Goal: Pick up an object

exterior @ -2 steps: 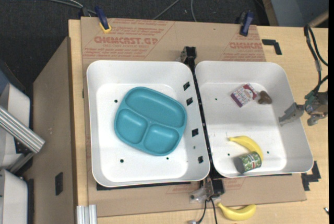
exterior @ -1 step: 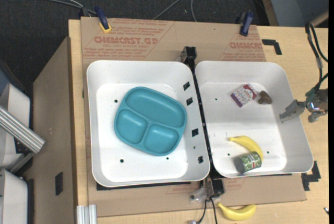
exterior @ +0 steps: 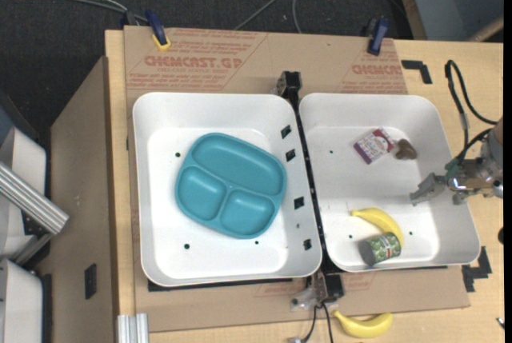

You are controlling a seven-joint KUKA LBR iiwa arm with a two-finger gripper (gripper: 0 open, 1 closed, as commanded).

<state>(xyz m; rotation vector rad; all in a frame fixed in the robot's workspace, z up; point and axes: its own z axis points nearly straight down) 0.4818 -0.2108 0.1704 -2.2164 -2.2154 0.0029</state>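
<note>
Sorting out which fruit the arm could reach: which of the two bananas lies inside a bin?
The banana in the right bin, touching the green-labelled can. The other banana lies outside, below the bins.

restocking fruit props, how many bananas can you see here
2: one banana in the right bin beside the can, another banana outside on the bench below that bin, partly cut off.

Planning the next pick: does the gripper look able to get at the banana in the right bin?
Probably yes. The gripper sits inside the right bin, with bare floor between it and the banana; the can crowds only the banana's near side.
</note>
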